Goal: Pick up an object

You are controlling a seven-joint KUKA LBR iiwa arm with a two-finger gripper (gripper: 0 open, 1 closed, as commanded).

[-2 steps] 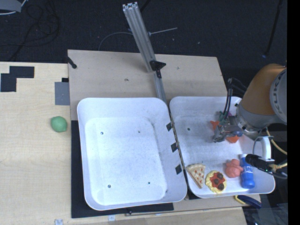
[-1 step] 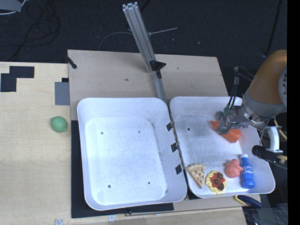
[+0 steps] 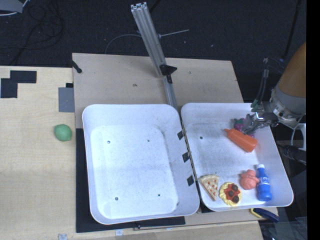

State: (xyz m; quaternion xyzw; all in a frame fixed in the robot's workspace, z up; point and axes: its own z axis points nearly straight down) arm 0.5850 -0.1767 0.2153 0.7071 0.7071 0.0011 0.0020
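In the right bin (image 3: 215, 154) lie an orange carrot (image 3: 241, 139), a pizza slice (image 3: 210, 185), a small round pizza (image 3: 230, 193), a pink lump (image 3: 247, 179) and a blue bottle (image 3: 263, 183). A small purple and green thing (image 3: 238, 125) sits just above the carrot's upper end. My gripper (image 3: 251, 122) reaches in from the right and hovers at the bin's upper right, right beside that purple thing and the carrot's top. Nothing is visibly between its fingers.
The left bin (image 3: 132, 161) adjoins the right one. A green ball (image 3: 63, 132) rests on the bench far left. A metal rail (image 3: 152, 41) slants down from the top centre toward the bins. A yellow and blue item (image 3: 264, 214) lies below the right bin.
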